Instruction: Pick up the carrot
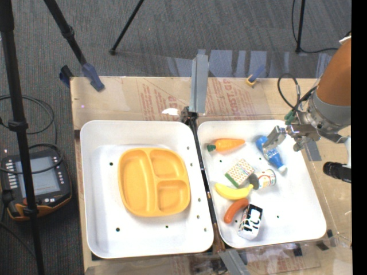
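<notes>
The carrot [227, 145], orange with a green stub at its left end, lies flat in the upper left part of the right bin [309, 208]. My gripper [288, 138] hangs over the bin's upper right corner, to the right of the carrot and well apart from it. Its fingers [276, 136] are spread open with nothing between them. A blue bottle [272, 152] lies just below and left of the gripper.
Below the carrot lie a small patterned box [239, 172], a can [265, 179], a banana [232, 191], a red sausage [234, 210] and a black-and-white carton [250, 220]. The left bin [97, 153] holds a yellow divided plate [153, 181].
</notes>
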Controlling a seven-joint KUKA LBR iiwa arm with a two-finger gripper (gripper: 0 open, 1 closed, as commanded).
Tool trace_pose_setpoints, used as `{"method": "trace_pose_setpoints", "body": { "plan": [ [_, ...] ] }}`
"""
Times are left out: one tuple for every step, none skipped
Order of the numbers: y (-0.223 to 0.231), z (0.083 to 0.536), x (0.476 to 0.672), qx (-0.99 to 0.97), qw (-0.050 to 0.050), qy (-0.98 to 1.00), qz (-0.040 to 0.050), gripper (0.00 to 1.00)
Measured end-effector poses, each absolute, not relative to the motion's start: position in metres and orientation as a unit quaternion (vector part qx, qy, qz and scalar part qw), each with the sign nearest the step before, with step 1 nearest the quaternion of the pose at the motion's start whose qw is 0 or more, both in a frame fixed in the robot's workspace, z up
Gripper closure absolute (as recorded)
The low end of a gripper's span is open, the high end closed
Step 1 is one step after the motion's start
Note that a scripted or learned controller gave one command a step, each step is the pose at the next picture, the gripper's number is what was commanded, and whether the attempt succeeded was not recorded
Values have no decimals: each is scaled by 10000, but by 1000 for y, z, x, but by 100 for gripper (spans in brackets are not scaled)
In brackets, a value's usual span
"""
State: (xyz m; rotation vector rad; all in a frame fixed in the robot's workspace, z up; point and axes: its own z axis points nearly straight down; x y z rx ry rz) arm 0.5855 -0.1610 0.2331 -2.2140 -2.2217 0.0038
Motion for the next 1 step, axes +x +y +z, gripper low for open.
{"method": "trace_pose_setpoints", "body": {
  "plan": [
    [-114, 139, 627, -4347, 18, -9006, 0, 0]
  ]
}}
